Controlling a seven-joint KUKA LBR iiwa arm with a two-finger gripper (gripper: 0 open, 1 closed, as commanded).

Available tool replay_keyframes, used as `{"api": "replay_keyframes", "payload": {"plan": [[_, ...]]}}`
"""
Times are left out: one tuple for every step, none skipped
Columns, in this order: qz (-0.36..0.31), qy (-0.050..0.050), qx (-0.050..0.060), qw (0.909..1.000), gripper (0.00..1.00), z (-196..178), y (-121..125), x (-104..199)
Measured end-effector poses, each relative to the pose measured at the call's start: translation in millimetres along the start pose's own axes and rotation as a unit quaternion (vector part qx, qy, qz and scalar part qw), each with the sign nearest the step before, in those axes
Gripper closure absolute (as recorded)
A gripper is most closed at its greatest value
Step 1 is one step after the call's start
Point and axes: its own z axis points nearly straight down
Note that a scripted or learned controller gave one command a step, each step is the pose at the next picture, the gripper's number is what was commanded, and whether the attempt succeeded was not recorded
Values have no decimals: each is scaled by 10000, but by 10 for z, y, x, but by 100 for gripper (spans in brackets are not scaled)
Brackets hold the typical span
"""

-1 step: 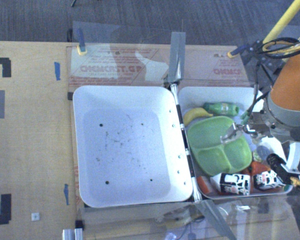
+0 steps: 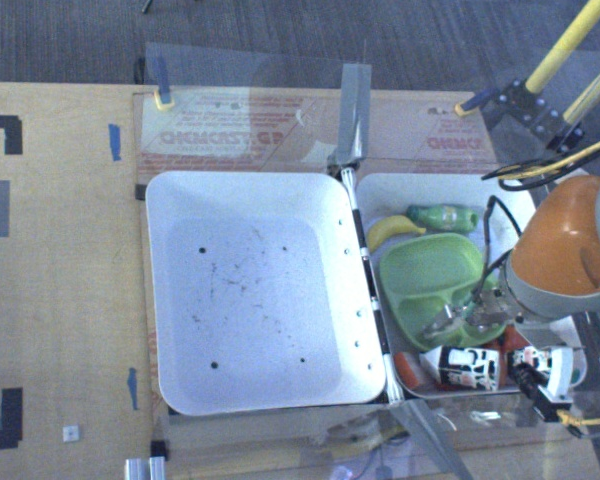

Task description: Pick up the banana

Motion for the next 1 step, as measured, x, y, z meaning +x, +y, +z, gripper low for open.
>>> {"api": "replay_keyframes", "payload": {"plan": [[122, 14, 59, 9999, 0, -624, 14, 90]]}}
